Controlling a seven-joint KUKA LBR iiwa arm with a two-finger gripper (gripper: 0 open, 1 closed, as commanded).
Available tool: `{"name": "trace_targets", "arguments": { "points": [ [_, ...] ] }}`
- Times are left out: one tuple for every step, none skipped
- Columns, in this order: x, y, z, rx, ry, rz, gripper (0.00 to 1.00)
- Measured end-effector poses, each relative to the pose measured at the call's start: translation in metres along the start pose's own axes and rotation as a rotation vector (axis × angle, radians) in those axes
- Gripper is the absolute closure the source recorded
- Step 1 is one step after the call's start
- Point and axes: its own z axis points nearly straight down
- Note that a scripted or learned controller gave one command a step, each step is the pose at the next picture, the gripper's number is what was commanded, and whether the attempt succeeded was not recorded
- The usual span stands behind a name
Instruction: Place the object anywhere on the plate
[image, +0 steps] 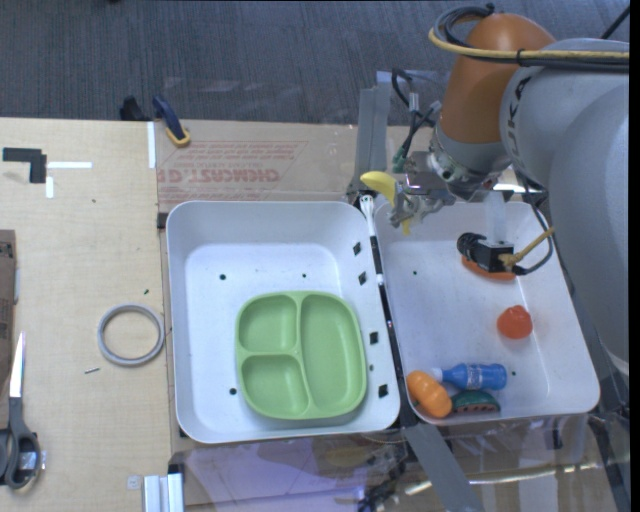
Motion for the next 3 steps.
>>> {"name": "trace_targets", "arguments": {
  "points": [
    [0.048,-0.089,0.0,0.001,0.001,0.003,1.0],
    [0.051,-0.158,0.001,0.002,0.002,0.008,1.0],
    [0.096,-0.179,-0.016,0.001,0.001,0.004,1.0]
  ]
}}
